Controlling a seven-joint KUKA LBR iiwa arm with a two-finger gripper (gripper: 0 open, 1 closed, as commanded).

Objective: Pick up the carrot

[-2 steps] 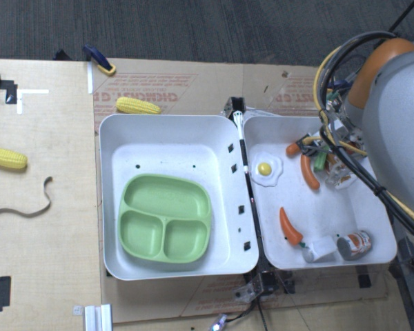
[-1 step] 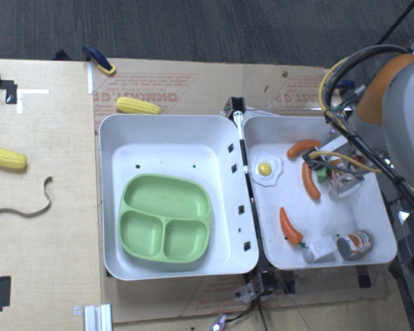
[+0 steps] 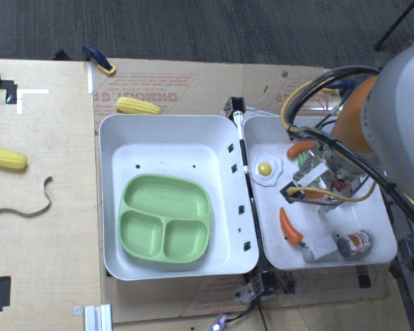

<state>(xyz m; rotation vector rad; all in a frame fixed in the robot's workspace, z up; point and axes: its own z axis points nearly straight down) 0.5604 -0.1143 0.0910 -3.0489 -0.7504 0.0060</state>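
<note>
Nearest the camera, the grey arm [image 3: 400,116] with its orange band fills the upper right and reaches down over the right bin [image 3: 376,254]. Left of that bin, touching it along one edge, sits the left bin [image 3: 117,185], which holds a green divided plate [image 3: 165,218]. Both bins rest on the table [image 3: 41,254].

Inside the right bin, the tool [image 3: 305,185] hangs over the middle, wrapped in cables; whether its fingers are spread or pressed together, I cannot tell. Nothing is visibly caught between them. An orange carrot [image 3: 290,227] lies on the bin floor below the tool toward the near wall, apart from it, with its green end pointing at the near edge. A fried egg [image 3: 265,170] lies by the bin's left wall, left of the tool. A small can [image 3: 354,243] lies on its side in the bin's near right corner, with a white block [image 3: 319,248] just beside it.

Beyond the right bin, two corn cobs lie on the table: one [image 3: 137,105] just past the left bin's far edge, another [image 3: 5,158] well off to the left. A dark curved strip [image 3: 27,209] lies below that second cob.
</note>
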